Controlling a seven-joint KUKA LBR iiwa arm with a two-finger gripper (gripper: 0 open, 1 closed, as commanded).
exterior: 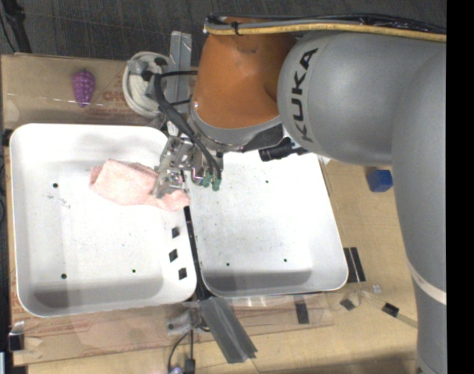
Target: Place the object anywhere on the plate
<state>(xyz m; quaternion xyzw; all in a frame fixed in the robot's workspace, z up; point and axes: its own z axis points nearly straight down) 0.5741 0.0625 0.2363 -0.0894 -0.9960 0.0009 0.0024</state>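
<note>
A pale pink, lumpy object [124,181] lies in the left white bin [81,287], in its upper right part near the wall between the two bins. My gripper [172,179] hangs just at the object's right end, over that dividing wall, below the orange wrist band [233,76]. Its metal fingers [171,166] point down at the pink object's right edge; their gap is too cluttered to read. The big grey arm covers the top of the right bin [268,248].
A purple grape-like thing [83,86] lies on the brown board behind the left bin. A white round fixture [139,80] with cables stands next to it. A blue item [380,180] sits right of the right bin. Black clips line the bins' shared wall.
</note>
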